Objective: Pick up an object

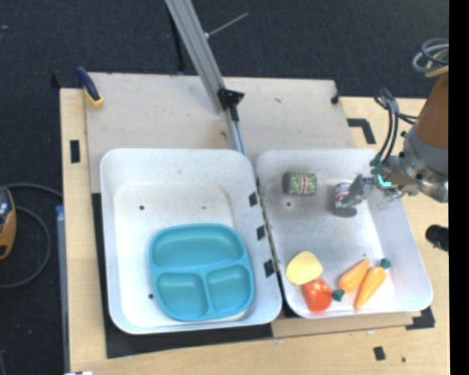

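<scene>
In the right bin (399, 233), a small green can (299, 183) lies on its side near the back left. A yellow rounded piece (303, 268) and a red pepper-like toy (317, 294) sit at the front, with two orange carrots (355, 275) (372, 284) to their right. My gripper (347, 197) reaches in from the right, over the back middle of this bin. It is a little to the right of the can and apart from it. No object shows in its grasp.
The left bin (117, 170) holds a blue divided plate (201, 270) toward its front. A metal rail (199, 49) slants down from the top to the gap between the bins. The arm's orange band (434, 116) stands at the right edge.
</scene>
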{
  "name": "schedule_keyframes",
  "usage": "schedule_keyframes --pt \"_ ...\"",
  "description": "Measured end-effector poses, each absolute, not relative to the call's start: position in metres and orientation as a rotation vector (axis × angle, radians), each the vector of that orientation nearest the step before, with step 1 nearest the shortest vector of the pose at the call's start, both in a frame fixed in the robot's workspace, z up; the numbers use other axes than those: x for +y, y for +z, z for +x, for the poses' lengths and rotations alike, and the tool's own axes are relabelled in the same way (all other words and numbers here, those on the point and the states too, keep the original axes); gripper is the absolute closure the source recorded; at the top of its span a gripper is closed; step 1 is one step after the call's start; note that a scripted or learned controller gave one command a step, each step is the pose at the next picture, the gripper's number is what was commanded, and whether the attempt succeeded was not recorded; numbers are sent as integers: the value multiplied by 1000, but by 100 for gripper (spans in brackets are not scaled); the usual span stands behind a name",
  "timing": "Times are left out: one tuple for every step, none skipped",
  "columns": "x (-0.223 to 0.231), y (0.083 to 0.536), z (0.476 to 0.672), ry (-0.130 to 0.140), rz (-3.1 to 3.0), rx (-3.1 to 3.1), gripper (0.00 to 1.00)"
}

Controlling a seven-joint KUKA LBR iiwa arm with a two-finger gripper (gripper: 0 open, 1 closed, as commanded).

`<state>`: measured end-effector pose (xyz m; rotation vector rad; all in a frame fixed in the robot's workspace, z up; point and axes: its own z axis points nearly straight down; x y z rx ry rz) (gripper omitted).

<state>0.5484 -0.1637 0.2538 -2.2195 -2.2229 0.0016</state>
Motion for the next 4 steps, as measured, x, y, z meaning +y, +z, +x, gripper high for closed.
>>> schedule_keyframes --pt "-164 255 549 0 -2220 -2225 0" --pt "-159 193 550 4 -2220 -2221 0" --pt "-153 132 550 5 -2221 -2218 0" --pt "-155 100 550 2 -2225 -2221 0"
